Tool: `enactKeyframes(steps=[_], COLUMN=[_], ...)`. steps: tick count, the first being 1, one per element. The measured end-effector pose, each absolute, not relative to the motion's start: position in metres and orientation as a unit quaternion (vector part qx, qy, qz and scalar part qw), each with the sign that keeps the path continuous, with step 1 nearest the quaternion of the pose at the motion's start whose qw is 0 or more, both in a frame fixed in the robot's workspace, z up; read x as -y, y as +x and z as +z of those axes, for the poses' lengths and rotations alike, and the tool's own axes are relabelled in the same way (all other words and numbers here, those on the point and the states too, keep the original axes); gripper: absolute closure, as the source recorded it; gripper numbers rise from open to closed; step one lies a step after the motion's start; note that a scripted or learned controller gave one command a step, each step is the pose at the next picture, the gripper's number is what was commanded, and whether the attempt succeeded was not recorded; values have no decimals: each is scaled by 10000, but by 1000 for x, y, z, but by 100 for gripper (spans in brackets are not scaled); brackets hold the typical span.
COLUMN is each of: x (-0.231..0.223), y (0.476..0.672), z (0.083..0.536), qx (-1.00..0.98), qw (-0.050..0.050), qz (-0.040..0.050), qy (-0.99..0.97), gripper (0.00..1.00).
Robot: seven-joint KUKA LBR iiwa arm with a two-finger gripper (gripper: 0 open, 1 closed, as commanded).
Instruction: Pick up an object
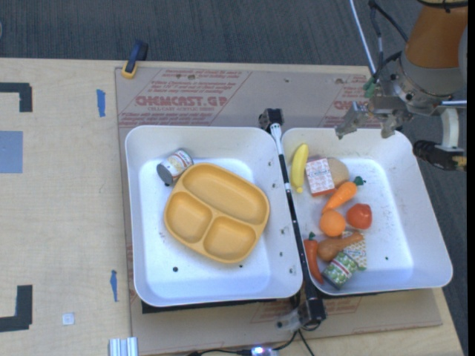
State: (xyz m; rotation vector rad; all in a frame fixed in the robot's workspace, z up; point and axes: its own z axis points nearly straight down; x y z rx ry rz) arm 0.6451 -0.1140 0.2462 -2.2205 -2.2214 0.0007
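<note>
Right bin (415, 199), toy food (mostly orange) (340, 196), hand (369, 128) above

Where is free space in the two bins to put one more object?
Right bin: bare floor between the tomato and its right wall. Left bin: narrow strips around the yellow tray. Crowded along the right bin's left wall, from banana downward.

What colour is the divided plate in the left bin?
Yellow-orange; the plate shows plainly in the camera view.
</note>
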Motion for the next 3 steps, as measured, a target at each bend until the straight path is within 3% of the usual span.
enactKeyframes(steps=[1, 2, 3], x=[185, 153, 154], y=[554, 528, 530], z=[181, 86, 97], qx=[7068, 7071, 7069], qw=[-4, -9, -40], qz=[3, -10, -20], qy=[-7074, -7071, -7073], gripper=[0, 0, 100])
